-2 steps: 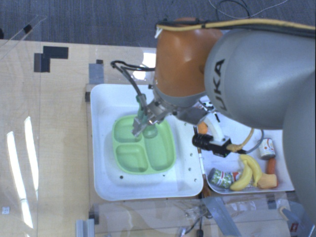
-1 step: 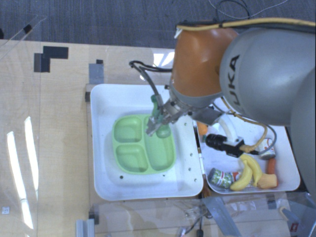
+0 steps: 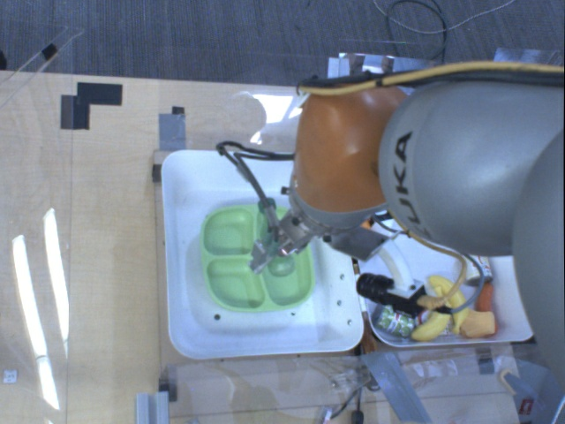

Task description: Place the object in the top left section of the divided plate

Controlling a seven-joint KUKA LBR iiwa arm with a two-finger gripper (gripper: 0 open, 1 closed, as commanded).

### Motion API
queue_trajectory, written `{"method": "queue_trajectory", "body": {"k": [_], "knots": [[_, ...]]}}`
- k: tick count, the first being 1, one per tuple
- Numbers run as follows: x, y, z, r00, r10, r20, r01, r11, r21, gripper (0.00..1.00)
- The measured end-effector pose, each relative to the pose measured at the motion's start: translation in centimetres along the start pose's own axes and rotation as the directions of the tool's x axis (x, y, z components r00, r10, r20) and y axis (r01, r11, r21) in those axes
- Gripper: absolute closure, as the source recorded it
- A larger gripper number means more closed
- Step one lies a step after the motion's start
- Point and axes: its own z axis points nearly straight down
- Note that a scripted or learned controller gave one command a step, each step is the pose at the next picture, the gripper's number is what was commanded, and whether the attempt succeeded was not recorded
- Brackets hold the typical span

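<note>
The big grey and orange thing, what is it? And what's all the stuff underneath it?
That is a robot arm, grey with an orange band, reaching in from the right. One camera fixed above the bench looks down at a slant, so the arm looks huge. On the bench sit two shallow white bins. The left bin holds a green divided plate. The arm's jaws hang over the plate's right side; whether they hold anything is too small to tell. The right bin holds yellow pieces and an orange piece.
</note>
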Motion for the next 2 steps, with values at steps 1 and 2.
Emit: {"method": "queue_trajectory", "body": {"k": [1, 2], "knots": [[-0.1, 0.2, -1.1, 1.0, -0.001, 0.001, 0.001, 1.0, -0.007, 1.0], [-0.2, 0.4, -2.2, 1.0, -0.002, 0.003, 0.002, 1.0, -0.014, 1.0]]}}
